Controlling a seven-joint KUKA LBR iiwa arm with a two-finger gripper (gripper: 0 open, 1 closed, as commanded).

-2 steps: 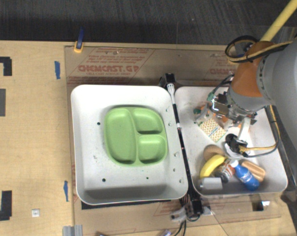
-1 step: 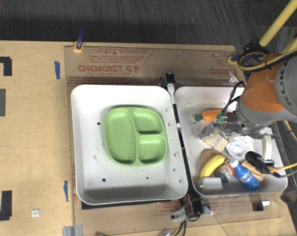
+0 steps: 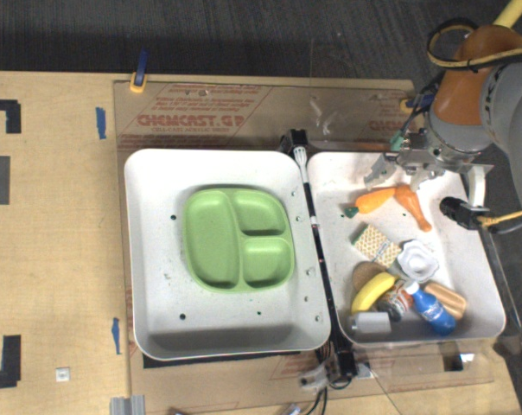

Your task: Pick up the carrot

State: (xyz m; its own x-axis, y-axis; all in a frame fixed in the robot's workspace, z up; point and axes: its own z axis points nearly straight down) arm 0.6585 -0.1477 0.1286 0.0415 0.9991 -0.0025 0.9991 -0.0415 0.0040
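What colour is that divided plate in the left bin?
The plate is light green all over, seen clearly in the camera view.

Tan bench top [image 3: 54, 258], dark floor [image 3: 200, 15] beyond.

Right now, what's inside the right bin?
The right bin holds carrots, a banana, a blue bottle and a checkered block. Anything beneath the pile is covered.

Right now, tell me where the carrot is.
The carrot lies in the right bin, near its far end, just below the gripper and beside another orange piece.
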